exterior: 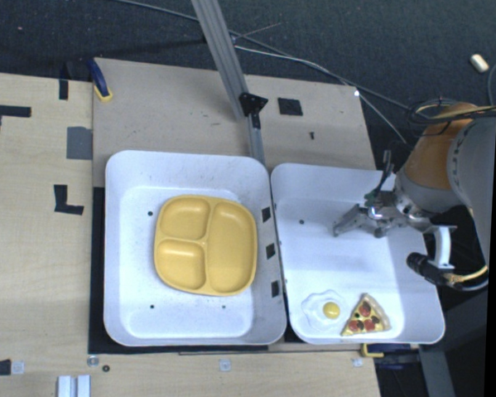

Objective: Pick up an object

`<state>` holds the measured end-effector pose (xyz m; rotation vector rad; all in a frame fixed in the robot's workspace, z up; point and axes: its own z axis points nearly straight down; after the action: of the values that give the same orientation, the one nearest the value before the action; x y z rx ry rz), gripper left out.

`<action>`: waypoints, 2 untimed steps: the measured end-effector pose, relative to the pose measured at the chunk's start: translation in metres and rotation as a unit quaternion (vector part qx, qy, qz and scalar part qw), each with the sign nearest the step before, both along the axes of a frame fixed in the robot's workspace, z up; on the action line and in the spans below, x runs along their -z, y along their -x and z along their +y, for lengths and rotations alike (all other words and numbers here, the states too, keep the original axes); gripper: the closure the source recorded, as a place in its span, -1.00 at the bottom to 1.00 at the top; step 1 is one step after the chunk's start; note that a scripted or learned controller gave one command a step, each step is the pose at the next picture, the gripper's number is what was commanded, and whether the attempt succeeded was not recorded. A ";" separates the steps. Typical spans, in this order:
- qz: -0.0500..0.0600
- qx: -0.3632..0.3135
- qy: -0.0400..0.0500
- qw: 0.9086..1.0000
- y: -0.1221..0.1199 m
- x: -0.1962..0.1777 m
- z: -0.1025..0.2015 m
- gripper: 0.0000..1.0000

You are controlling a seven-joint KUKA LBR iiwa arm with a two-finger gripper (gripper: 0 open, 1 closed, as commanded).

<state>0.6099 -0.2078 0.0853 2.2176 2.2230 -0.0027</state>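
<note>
Gripper (352, 224) hangs over the upper part of the right bin (315, 182), its slim fingers spread apart with nothing between them. Bare white floor lies just below and to its left, leaving free room. Toward the near rim sit a toy fried egg (323, 307) and a pizza slice (367, 316), side by side and well apart from the fingers. Far left, the other bin (118, 228) carries a yellow divided tray (206, 244). The arm's wrist is cut off by the right edge.

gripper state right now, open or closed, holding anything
gripper: open, fingers spread, holding nothing, above the right bin; the toy fried egg and toy pizza slice lie apart from it.
</note>
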 end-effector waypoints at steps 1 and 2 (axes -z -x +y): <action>-0.003 -0.001 0.001 1.000 -0.001 -0.012 0.000 1.00; -0.002 0.001 -0.001 1.000 -0.006 -0.065 -0.009 1.00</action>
<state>0.6156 -0.2173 0.1500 2.2176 2.2207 0.0021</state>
